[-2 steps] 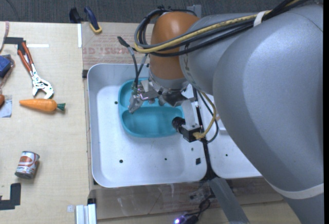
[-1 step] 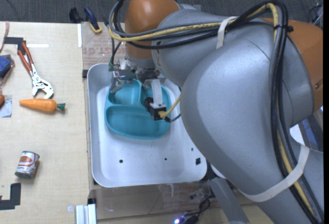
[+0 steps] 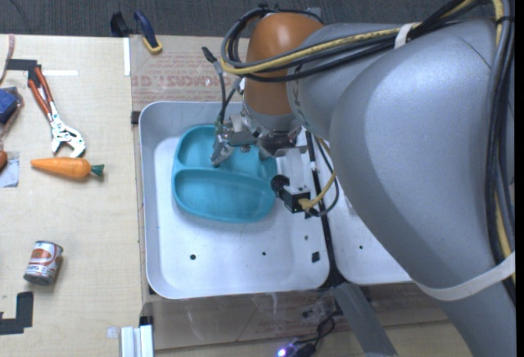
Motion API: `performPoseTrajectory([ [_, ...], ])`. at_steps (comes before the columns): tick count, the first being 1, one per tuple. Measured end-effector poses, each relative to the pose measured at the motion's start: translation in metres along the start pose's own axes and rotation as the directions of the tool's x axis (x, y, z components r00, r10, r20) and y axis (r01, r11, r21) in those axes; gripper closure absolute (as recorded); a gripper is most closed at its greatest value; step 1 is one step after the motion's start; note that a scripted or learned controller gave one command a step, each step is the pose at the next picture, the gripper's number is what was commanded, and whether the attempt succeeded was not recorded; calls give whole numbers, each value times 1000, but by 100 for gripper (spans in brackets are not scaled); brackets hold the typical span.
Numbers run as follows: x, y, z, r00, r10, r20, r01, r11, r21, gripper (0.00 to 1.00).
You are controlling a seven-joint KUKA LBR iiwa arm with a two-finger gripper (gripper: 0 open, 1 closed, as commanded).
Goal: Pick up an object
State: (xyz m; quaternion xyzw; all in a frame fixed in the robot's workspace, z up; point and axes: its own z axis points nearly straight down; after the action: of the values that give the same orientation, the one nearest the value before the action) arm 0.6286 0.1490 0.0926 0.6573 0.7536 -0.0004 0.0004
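Note:
A blue two-compartment dish (image 3: pixel 221 192) lies in the left white bin (image 3: pixel 229 265), toward its back half. My gripper (image 3: pixel 241 151) hangs over the dish's rear compartment, just below the orange band (image 3: pixel 274 61) of the wrist. Its fingers stand open: one dark fingertip (image 3: pixel 219 155) is over the dish's inner floor and the other is near the right rim. Nothing shows between them. The arm's bulk hides the dish's back right corner.
The right bin (image 3: pixel 368 257) is largely covered by the grey arm. On the wooden bench to the left lie a carrot (image 3: pixel 64 169), a wrench (image 3: pixel 56 119) and a small can (image 3: pixel 42 261). A blue clamp (image 3: pixel 146 29) sits at the bench's back edge.

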Motion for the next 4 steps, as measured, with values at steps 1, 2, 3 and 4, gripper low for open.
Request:
performPoseTrajectory([
  [1, 4, 3, -13, 1000, 0, -9, -1, 1000, -10, 100],
  [2, 39, -3, -131, 962, 274, 2, -274, 962, 1, 100],
  [3, 69, -94, -66, 992, -123, 0, 123, 992, 5, 100],
  [4, 43, -85, -140, 975, 223, 1, -223, 975, 1, 100],
])
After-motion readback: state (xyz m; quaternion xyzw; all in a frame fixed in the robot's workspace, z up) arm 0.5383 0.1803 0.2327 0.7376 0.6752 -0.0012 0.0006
